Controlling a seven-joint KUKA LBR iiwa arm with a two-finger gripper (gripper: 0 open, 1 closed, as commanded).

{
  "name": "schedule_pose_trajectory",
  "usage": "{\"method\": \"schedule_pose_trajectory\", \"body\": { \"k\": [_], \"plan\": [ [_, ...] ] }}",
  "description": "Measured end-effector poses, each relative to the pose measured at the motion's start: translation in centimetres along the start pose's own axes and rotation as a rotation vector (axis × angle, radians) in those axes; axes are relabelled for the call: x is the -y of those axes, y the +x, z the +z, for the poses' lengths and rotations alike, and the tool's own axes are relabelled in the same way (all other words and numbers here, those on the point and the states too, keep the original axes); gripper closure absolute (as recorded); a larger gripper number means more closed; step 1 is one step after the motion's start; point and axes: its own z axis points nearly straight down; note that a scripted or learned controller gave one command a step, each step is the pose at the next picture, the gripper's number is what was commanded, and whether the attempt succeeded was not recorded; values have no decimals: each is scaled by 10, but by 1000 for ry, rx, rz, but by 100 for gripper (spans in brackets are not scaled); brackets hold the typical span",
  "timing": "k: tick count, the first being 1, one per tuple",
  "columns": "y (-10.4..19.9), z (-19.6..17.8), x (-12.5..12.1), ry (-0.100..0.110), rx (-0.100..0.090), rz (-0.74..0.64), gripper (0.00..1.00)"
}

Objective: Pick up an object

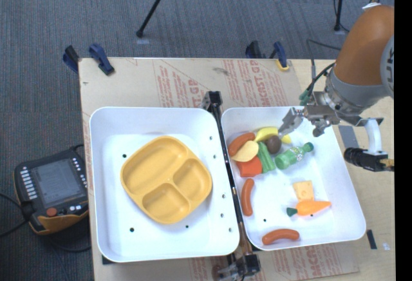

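Off to the far left of the bench, down on the grey carpet, sits a handheld control pendant with a dark screen and an orange underside. Right of it, the left bin holds a yellow divided plate, lying flat near the bin's middle with its three compartments facing up.

Just past the dark divider between the two trays, the right bin carries the toy food. Nearest that divider, a red sausage lies lengthwise, and above it a cluster crowds together: a red and tan apple slice, an orange block, a green pepper-like piece, a brown round piece and a yellow banana, all touching or overlapping. A green bottle lies on its side just right of that cluster. Lower in the bin sit a yellow cheese cube, an orange carrot touching the cube's lower edge, and another red sausage near the bottom rim.

Above the bin's upper right part hangs the gripper, its two fingers spread apart with nothing between them, poised just up and right of the banana. The grey arm with its orange band rises behind it.
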Motion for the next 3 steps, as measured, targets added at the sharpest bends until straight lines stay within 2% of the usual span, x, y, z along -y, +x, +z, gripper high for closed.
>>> {"method": "schedule_pose_trajectory", "body": {
  "k": [1,2,3],
  "plan": [
    [32,116,46,3,-1,2,0],
    [35,142,101,3,-2,2,0],
    [41,141,44,0,-1,0,0]
  ]
}}
